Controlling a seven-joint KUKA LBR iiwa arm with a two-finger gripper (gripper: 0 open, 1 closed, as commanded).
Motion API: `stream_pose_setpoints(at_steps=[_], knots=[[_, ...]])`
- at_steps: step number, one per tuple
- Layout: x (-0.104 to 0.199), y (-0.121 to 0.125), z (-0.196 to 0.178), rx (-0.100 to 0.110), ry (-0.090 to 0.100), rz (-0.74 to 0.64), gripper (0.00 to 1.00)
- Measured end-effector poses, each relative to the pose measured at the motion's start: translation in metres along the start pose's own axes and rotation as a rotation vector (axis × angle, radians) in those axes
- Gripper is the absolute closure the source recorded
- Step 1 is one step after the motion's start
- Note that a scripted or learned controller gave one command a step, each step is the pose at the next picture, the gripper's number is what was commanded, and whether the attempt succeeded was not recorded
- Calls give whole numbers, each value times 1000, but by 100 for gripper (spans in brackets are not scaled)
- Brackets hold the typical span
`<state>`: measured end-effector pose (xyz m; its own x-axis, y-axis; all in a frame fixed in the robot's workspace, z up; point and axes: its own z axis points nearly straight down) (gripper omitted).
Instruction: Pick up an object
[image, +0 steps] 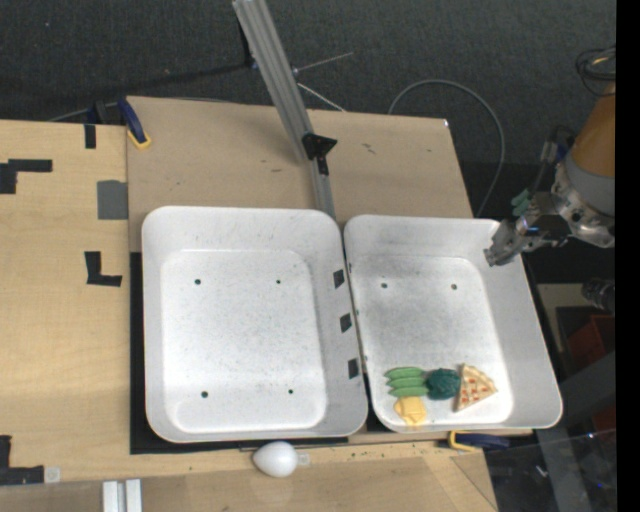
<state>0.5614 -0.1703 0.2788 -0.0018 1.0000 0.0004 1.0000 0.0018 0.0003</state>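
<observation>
End effector (503, 248) above right bin (420, 300) rim

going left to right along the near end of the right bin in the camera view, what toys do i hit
green pea pod with the yellow piece just below it → dark green broccoli-like toy → pizza slice, all in the right bin
</observation>
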Motion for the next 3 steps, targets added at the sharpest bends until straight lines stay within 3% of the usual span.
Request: stream_pose_setpoints(at_steps=[3], knots=[[154, -21, 26, 4, 0, -3, 100]])
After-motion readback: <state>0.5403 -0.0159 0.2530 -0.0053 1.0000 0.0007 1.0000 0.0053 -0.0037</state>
